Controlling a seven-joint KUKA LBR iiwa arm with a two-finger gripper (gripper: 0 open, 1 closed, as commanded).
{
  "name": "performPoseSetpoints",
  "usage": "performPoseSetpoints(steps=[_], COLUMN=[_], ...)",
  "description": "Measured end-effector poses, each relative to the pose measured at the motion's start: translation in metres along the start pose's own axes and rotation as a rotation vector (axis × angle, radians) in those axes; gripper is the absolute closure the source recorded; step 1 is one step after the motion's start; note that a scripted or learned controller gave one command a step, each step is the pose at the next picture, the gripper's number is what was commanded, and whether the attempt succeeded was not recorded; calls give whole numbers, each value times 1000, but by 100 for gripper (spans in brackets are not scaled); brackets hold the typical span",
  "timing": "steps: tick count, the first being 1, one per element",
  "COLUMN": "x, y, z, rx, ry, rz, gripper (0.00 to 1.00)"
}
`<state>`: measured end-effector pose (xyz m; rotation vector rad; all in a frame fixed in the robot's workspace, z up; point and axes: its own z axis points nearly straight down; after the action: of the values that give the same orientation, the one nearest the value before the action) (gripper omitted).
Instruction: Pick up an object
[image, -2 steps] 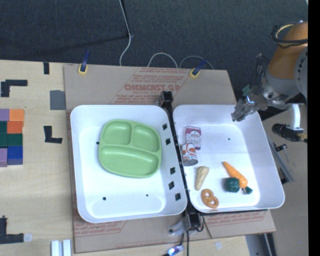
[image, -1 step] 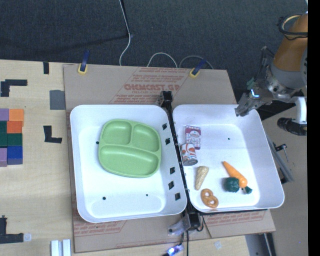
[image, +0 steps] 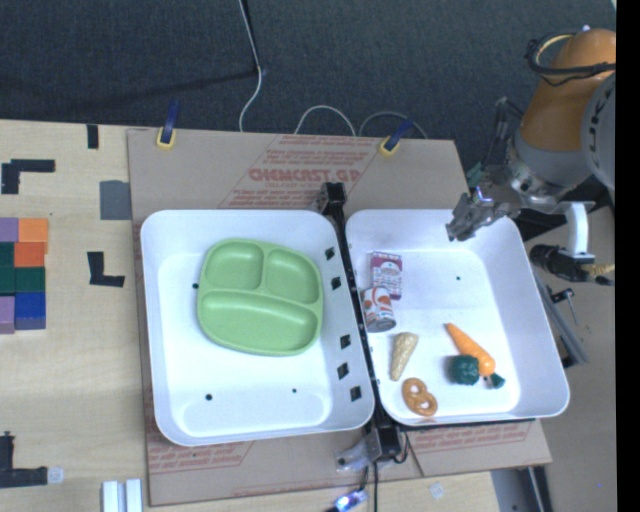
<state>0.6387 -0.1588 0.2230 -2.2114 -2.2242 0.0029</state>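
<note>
Claw (image: 462, 228) hangs over far-right corner of right bin (image: 535, 300); spread or pressed together, cannot tell. Nothing held. Step: approach, I judge. Carrot (image: 469, 348) lies near, well apart from claw. Next: move over it, descend.

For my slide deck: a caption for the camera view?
Claw poised over right bin's far corner; carrot, pretzel inside, green tray in left bin.

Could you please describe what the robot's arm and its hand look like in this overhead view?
The arm is bulky and rounded, grey with a broad orange band above the wrist. Its lower end narrows to a darker grey metal wrist section carrying the small dark hand, whose details are too fine to make out.
</note>
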Motion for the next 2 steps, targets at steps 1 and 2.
performPoseSetpoints(steps=[1, 2], x=[44, 104], y=[-17, -40], z=[12, 11], rx=[3, 3], ry=[0, 0], rz=[1, -1], gripper=[100, 100])
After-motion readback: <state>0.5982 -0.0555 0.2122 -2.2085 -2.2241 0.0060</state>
